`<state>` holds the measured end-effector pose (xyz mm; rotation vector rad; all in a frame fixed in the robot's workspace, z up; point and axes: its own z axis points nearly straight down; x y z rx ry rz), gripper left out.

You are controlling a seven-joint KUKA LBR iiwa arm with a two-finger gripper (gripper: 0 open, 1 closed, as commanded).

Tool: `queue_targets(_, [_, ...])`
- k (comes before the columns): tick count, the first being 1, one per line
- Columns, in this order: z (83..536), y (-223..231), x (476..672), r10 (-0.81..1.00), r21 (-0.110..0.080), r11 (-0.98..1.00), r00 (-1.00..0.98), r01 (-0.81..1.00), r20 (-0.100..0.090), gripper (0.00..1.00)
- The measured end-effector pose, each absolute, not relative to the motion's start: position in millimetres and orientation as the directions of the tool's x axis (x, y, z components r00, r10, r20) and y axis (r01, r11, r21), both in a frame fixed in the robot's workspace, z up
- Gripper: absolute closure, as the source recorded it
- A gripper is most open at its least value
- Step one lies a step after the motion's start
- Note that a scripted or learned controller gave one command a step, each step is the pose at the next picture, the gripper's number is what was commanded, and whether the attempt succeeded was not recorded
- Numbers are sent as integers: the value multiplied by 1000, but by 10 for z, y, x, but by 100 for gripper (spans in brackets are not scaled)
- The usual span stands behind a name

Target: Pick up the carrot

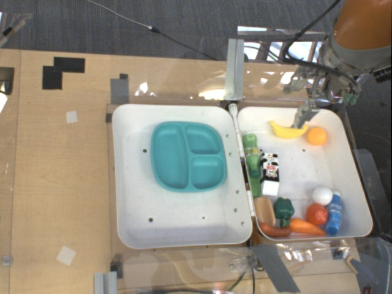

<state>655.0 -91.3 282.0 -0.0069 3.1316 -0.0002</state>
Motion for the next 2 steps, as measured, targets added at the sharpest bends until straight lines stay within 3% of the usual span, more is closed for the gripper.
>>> queue_targets(1, [2294,-1691,6632,-8,-2,1000,-1000,-8,-5,0])
queue_targets(2, [1226,-2056,6612,22,1,1000,-1000,22,-1,0])
